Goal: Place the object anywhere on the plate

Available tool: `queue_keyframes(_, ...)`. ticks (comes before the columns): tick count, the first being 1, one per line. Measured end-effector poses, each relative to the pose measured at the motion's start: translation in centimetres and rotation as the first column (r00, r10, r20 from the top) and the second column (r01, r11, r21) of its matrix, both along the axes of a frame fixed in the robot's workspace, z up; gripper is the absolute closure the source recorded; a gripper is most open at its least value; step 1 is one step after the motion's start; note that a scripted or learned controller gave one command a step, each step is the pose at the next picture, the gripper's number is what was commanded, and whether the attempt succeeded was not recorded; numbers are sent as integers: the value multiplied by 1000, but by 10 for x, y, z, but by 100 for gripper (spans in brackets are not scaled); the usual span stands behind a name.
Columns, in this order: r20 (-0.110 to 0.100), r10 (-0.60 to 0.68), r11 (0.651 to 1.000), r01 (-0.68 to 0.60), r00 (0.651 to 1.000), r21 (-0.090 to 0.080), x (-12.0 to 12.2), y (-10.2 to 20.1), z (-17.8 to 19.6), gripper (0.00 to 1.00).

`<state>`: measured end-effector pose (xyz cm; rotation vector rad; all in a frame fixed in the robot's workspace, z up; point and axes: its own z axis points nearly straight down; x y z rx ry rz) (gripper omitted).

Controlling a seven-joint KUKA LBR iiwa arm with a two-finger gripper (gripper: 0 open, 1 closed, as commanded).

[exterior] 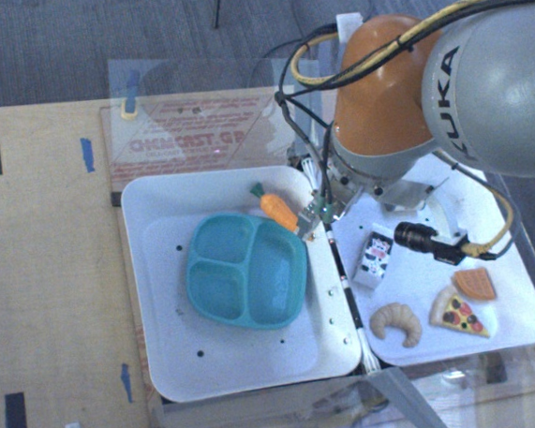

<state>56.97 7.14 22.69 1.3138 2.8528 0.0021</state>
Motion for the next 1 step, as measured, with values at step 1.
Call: queue_keyframes(1, 0, -1, 1000, 1, 1000, 0, 0, -1, 0, 0)
